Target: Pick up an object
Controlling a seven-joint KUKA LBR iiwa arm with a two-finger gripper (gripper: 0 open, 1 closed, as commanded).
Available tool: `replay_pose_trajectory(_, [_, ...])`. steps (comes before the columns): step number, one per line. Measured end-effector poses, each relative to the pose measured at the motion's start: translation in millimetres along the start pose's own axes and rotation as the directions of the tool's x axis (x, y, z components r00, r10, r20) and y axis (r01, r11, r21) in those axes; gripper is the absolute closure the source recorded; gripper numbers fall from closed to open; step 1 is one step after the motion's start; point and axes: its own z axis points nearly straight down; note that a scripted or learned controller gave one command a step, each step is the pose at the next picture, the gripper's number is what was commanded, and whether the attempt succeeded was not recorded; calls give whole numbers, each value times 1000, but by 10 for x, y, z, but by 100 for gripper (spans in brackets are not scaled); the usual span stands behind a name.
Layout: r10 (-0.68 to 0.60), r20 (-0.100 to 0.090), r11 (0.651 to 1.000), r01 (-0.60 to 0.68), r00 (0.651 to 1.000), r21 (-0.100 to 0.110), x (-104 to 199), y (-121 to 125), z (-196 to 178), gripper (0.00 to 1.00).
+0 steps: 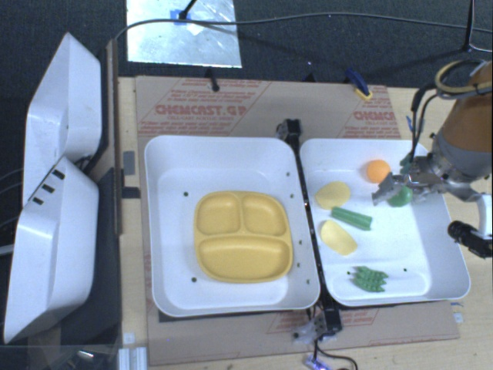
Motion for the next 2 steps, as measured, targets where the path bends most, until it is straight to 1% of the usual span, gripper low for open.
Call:
replay_pose_trajectory(1, [-1,1,1000,1,1000,-7,2,16,-34,0])
replay_pose_trajectory(2, [0,0,1000,0,1000,-3,-97,7,455,0])
